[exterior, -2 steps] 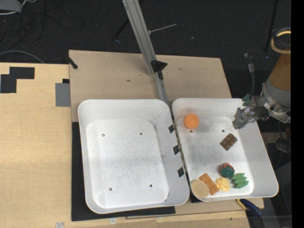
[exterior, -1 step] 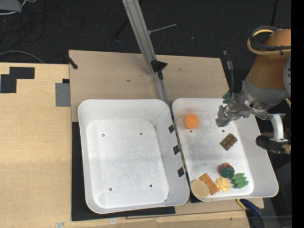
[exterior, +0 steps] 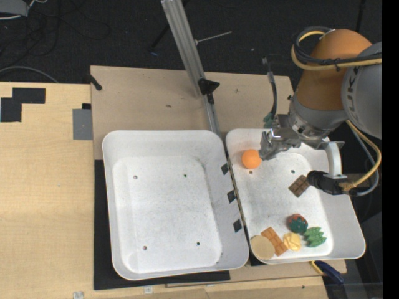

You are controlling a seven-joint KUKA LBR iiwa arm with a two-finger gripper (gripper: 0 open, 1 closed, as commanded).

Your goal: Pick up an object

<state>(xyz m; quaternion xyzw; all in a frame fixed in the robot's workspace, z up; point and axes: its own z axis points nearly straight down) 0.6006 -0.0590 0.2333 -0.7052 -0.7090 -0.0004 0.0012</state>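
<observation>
An orange ball lies in the right bin near its far left corner. My gripper hangs just right of the ball and slightly above it, pointing down into the bin. A brown block rests mid-bin. At the near end sit a red and green round toy, a green leafy toy, a yellow piece, an orange block and a tan disc.
The left bin lies beside the right one, with black clips along the shared rim. A slanted metal rail rises behind the bins. The arm's orange band and cables loom over the right bin's far side.
</observation>
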